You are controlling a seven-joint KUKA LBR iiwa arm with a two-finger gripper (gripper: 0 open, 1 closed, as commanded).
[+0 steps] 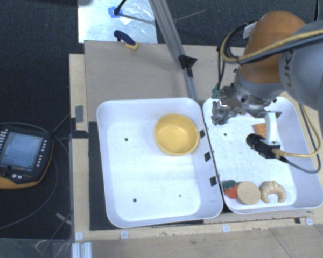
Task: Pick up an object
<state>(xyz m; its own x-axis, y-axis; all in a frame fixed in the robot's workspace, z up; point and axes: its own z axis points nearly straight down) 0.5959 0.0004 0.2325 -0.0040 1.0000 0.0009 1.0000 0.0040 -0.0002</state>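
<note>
Camera view: slanted look down on the worktop [140, 69] and its two white bins
Left bin [151, 198]: holds a yellow bowl [176, 134], upright, near its far right corner
Right bin [307, 160]: near edge holds a red-and-green piece [230, 187], a tan round piece [248, 193] touching it, and a croissant [273, 191] just beside; an orange piece [260, 128] lies by the arm
End effector [222, 112]: over the right bin's far left corner; cannot tell how far open, nothing seen between its fingers
Beside the worktop: a pendant [17, 156] on the floor
</note>
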